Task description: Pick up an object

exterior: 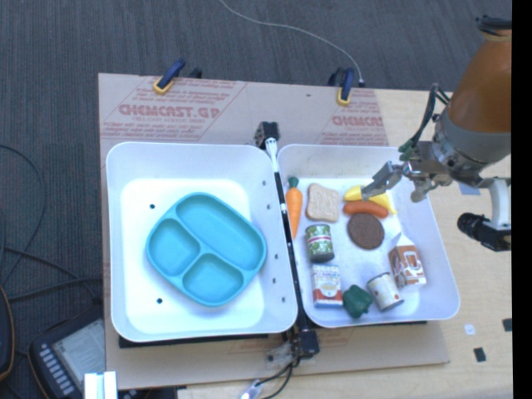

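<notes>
Yellow banana [366, 194] sits under your gripper [401, 181], fingers spread (nothing between them), hovering over the right bin [445, 293] to line up a grab.

The arm [490, 81] is a thick rounded column with a broad orange band over a grey wrist section. Dark cables, 1 with a green fitting, loop along its left side. Below the wrist sits a metallic grey gripper [399, 181] of slim angular links, 2 fingers in all.
</notes>
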Robot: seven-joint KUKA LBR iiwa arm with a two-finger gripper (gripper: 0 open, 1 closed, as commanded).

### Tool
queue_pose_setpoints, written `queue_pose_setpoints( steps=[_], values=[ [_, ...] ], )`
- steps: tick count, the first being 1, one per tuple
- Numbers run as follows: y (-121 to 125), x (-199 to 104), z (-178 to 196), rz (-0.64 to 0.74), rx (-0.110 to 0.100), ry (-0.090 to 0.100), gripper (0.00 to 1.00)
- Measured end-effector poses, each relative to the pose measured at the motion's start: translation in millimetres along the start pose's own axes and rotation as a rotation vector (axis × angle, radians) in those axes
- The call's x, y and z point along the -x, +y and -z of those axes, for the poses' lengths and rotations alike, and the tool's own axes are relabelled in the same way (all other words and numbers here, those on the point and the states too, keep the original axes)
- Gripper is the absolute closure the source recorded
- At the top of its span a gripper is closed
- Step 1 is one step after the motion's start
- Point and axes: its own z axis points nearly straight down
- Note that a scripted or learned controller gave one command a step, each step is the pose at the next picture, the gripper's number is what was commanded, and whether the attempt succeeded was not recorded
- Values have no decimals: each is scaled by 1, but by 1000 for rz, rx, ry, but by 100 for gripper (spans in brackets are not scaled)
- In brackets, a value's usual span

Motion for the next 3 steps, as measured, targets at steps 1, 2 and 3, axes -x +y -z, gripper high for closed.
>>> queue_pose_setpoints(
  steps=[1,2,3],
  values=[
    [25,40,-177,0,5,-2,0],
    [26,41,-167,-1,5,-3,100],
    [30,1,-95,1,2,0,100]
  ],
)
